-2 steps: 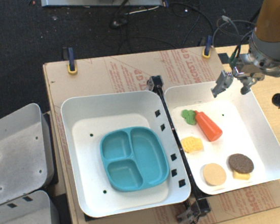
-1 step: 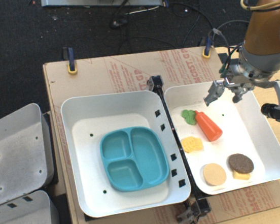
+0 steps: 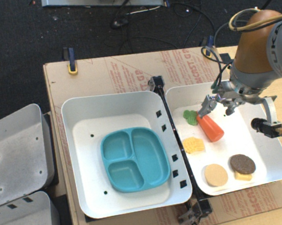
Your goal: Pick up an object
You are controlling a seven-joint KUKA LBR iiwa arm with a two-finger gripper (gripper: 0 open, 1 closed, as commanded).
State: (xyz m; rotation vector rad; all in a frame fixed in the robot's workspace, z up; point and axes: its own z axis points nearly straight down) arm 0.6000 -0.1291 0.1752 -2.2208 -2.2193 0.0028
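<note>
A toy carrot [image 3: 210,127], orange with a green leafy top, lies at a slant in the upper middle of the right-hand bin [image 3: 272,169], its leaves toward the divider. The arm's gripper [image 3: 217,102] hangs just above the carrot's leafy end, fingers apparently spread apart with nothing between them, though the slanted view makes the gap hard to judge. Below lie a yellow waffle piece [image 3: 194,145], a tan round cookie [image 3: 215,174] and a dark brown cookie [image 3: 242,163]. The left bin [image 3: 80,117] holds a teal divided plate [image 3: 135,159]. The carrot looks light, stiff and smooth, likely plastic; a grasp across its thick orange middle seems safest, since the tapered end could slip free.
</note>
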